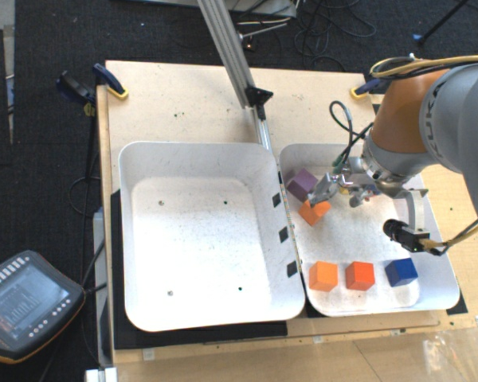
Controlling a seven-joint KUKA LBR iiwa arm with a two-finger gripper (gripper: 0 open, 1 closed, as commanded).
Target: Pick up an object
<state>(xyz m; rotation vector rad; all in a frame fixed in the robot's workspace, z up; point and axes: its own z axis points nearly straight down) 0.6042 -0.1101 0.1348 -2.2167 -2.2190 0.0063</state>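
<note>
In the right bin (430, 293), my gripper (335, 195) hangs low over the far left part, under the grey and orange arm. An orange block (315, 211) lies tilted right at the gripper's lower left end, touching or nearly touching it. A purple block (302, 185) sits just left of the gripper, against the bin's left wall. Along the bin's near side stand two more orange blocks (323, 276) (360, 276) and a blue block (401, 272), in a row.
The left bin (135, 213) lies beside the right one, with black clips along the shared wall. A slanted metal rail (227, 42) runs down to the bins' far junction. A teach pendant (24, 305) rests at the lower left, off the bench.
</note>
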